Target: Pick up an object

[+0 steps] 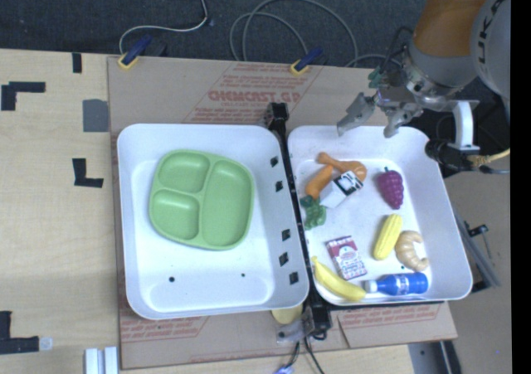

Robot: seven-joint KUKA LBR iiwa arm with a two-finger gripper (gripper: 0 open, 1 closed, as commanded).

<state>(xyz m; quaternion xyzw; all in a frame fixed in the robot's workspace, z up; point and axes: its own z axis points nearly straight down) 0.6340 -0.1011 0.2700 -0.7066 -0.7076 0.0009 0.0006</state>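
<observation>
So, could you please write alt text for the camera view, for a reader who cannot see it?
The open gripper hangs over the far rim of the right bin, holding nothing. That bin holds a carrot, grapes, corn, a banana, a blue bottle and other small items. The left bin holds a green divided plate.

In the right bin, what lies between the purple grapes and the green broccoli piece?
In the camera view, a small black-and-white packet lies between the purple plastic grape bunch and the green broccoli piece, beside the orange carrot.
</observation>
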